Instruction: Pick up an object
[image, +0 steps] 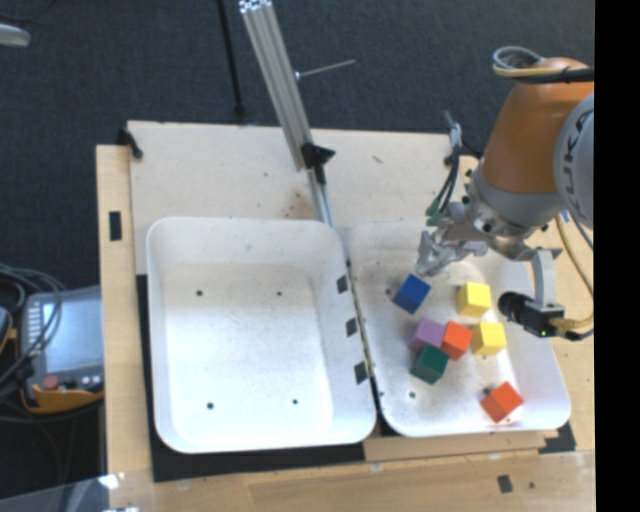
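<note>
Several small cubes lie in the right bin (395, 410): a blue cube (411, 293), two yellow cubes (474, 298) (489, 337), a purple cube (429, 332), an orange cube (456, 339), a green cube (430, 364) and another orange cube (502, 401) near the front right. My gripper (432, 256) hangs just above and behind the blue cube, its fingers pointing down toward it. Nothing shows between the fingers.
The left bin (250, 335) sits beside the right one, sharing a raised divider. A slanted aluminium bar (285, 95) rises from behind the bins. A black device (527, 312) hangs off the wrist over the right bin's right side.
</note>
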